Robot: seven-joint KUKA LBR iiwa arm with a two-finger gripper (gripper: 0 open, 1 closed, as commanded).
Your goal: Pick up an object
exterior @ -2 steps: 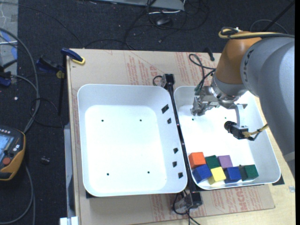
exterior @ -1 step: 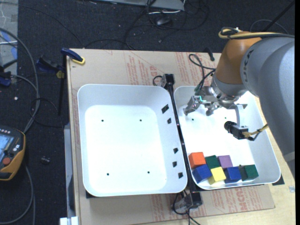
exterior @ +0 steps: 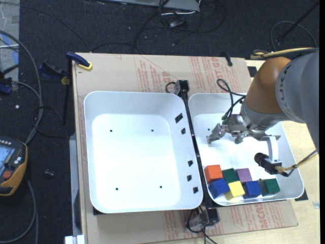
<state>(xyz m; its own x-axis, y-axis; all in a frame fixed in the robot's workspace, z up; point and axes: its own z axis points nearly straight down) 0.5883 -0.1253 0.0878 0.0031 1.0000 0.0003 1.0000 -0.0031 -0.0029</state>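
- Blocks cluster at the near end of the right bin [exterior: 292, 151]: small cubes with flat matte faces, packed touching in two short rows.
- Back row holds an orange cube [exterior: 214, 172], a dark green cube [exterior: 229, 175] and a pale purple cube [exterior: 244, 174].
- Front row holds a blue cube [exterior: 219, 187], a yellow cube [exterior: 236, 189], a second blue cube [exterior: 252, 188] and a green cube [exterior: 270, 186].
- Both bins are shallow, smooth white plastic with rounded corners; the left bin [exterior: 133, 108] shows four small dark dots on its floor.
- The gripper [exterior: 217, 134] hangs over the middle of the right bin, apart from the cubes, its thin metal fingers spread apart with nothing between them.
- The arm [exterior: 284, 93] is smooth and rounded, orange band next to grey casing.
- The bench [exterior: 132, 72] is covered in tan cardboard with red print.
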